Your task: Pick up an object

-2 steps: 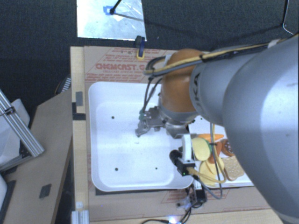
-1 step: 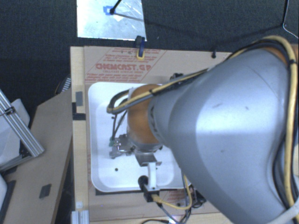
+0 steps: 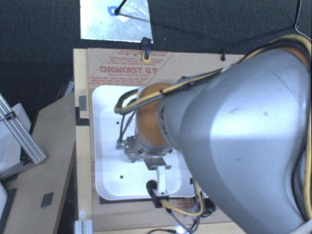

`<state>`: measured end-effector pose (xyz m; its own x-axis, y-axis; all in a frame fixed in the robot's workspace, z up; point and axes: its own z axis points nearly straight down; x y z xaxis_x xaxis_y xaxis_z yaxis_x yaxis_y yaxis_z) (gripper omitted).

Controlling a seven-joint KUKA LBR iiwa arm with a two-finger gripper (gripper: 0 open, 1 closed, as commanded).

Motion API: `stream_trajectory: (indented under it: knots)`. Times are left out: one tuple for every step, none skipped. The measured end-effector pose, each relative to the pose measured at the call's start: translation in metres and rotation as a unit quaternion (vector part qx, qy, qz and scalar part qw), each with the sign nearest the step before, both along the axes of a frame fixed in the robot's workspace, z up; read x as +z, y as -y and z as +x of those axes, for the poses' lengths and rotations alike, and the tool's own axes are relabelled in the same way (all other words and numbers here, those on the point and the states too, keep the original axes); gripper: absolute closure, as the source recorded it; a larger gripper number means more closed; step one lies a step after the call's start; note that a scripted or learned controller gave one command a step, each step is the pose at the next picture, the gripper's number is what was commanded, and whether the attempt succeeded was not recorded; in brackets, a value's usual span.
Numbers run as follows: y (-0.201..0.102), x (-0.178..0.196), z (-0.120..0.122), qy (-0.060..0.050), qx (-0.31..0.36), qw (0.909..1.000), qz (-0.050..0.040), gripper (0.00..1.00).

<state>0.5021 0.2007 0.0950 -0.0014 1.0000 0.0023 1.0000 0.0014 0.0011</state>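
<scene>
The grey arm [image 3: 243,130] reaches in from the right and covers most of the bench [image 3: 81,72]. Its orange band [image 3: 148,116] sits over the middle of the left white bin [image 3: 105,130]. The end effector [image 3: 129,148] hangs low over the bin's floor, near its centre. The wrist hides it from above, so I cannot tell whether it is released or clenched. The arm also hides where any object lies. A printed cardboard sheet [image 3: 129,65] lies under the bin at the bench's far edge.
</scene>
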Motion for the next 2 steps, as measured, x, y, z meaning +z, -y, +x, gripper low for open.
stream_trajectory:
  knots:
    - [-0.024, 0.065, -0.016, 0.001, 0.003, 1.0, 0.0006, 1.0]
    - [-0.035, 0.097, -0.015, 0.001, 0.002, 1.0, 0.0, 1.0]
